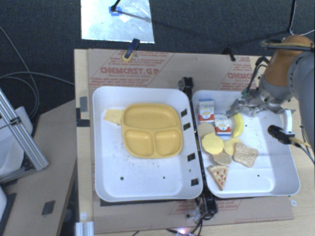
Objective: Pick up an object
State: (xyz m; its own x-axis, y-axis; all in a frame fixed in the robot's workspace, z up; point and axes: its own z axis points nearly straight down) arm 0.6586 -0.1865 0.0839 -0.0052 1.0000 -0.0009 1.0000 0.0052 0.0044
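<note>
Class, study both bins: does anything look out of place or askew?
One thing: a pale yellow slice lies half tucked under the yellow tray's left edge in the left bin, apart from the other toy foods crowded in the right bin.

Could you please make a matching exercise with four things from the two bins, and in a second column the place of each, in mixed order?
Things:
1. yellow tray
2. pizza slice
3. banana
4. toast

Places:
A. right bin, just below the gripper
B. left bin, middle
C. right bin, nearest the front edge
D. right bin, right of the round yellow pieces

Pairs: 1-B, 2-C, 3-A, 4-D
</note>
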